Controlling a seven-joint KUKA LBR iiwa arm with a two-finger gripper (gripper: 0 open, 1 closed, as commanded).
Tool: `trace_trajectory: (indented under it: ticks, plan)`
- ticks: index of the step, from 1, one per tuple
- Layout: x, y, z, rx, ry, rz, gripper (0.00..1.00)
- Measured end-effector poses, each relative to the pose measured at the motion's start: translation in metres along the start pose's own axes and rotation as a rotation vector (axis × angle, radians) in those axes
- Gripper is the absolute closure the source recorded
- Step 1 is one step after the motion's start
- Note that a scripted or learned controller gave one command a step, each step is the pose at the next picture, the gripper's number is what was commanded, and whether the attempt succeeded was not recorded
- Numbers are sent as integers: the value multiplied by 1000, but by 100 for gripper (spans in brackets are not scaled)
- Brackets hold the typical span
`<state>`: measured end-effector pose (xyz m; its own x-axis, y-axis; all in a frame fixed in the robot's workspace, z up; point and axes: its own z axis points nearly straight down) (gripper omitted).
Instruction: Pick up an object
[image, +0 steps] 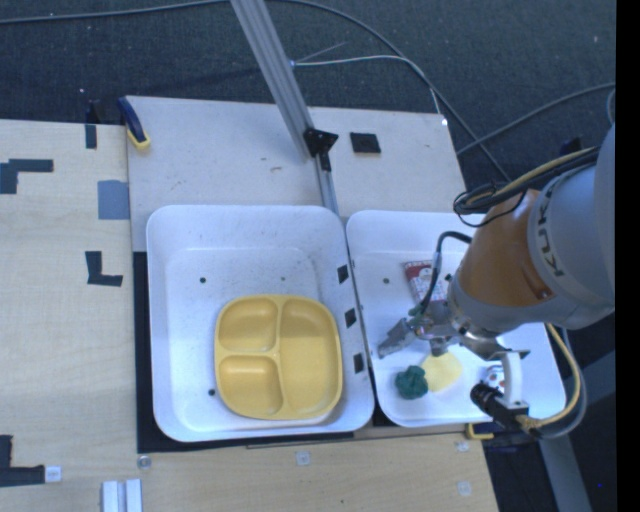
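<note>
- Pale wood bench (60, 300) with bits of dark tape on it, dark carpet along the top of the frame, cables trailing across.
- Left bin (180, 240): a yellow divided tray (278, 356) sits in its lower middle.
- Right bin (385, 240): the gripper (400, 338) is low over the floor, fingers slightly apart with nothing between them.
- Green object (411, 381) lies just below the fingertips, not touching them, next to a pale yellow object (443, 372).
- A red-and-white packet (417, 274) peeks out above, beside the grey and orange arm (530, 260).

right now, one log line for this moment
arm over right bin | gripper above green object | yellow tray in left bin
</note>
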<state>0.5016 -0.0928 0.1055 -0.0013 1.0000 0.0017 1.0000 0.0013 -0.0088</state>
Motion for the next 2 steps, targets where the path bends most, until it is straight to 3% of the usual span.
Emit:
trace_trajectory:
  ticks: [1,2]
  plan:
    - [-1,1,19,-8,-2,1,0]
    - [0,2,8,-12,-1,0,100]
